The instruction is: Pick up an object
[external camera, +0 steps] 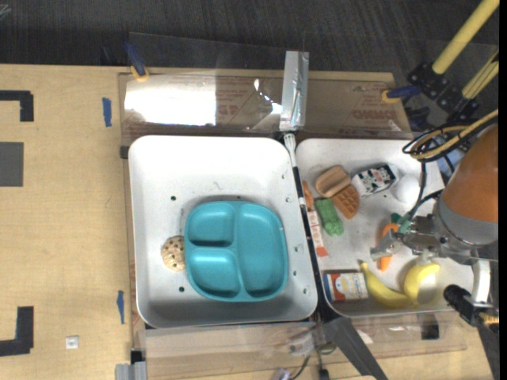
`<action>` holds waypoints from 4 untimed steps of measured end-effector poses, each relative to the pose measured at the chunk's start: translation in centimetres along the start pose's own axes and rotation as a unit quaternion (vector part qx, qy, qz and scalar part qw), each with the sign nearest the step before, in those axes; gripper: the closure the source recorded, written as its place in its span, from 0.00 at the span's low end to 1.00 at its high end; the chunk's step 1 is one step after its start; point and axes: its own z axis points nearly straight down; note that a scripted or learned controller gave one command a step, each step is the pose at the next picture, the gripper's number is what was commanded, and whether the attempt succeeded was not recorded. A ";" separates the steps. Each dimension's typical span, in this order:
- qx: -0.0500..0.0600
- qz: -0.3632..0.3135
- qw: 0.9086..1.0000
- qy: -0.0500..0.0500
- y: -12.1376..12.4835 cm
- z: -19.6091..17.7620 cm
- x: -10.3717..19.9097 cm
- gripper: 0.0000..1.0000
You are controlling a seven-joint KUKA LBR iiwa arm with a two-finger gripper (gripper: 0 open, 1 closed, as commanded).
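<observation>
- The bench (55,212) is pale wood with black corner marks and strips of blue tape; brown cardboard behind the bins carries reddish print too blurred to read.
- The left bin (214,165) is white and shallow. It holds a teal divided plate (236,248) with three compartments, sitting toward the near edge.
- The right bin (404,161) sits just beside the left one, their rims touching along the middle.
- The arm (479,188) enters from the right, grey with an orange band, cables looping above it.
- A yellow banana (384,290) lies near the front of the right bin, curving up toward a yellow lemon-like fruit (420,279) it touches.
- A small carton (345,285) with a red and white label lies at the banana's left end; its writing cannot be read.
- A brown bread-like piece (333,180) and an orange waffle-like piece (346,203) lie together near the back, with a green item (329,217) just in front of them.
- A small black and white packet (374,178) lies right of the bread; its print is illegible.
- The gripper (390,242) hangs over the middle of the right bin, by a small orange thing (386,261); whether its jaws are apart or together cannot be told, nor whether they touch anything.
- A cookie (173,252) rests at the plate's left edge.
</observation>
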 end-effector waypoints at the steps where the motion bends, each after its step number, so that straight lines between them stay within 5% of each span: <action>1: -0.008 -0.033 0.999 0.000 0.7 4.1 0.1 0.00; 2: -0.011 -0.033 0.999 -0.001 0.9 3.1 0.1 1.00; 3: -0.009 -0.025 1.000 0.001 1.0 -5.8 8.3 1.00; 4: -0.006 -0.022 1.000 0.000 0.9 -5.5 8.0 0.00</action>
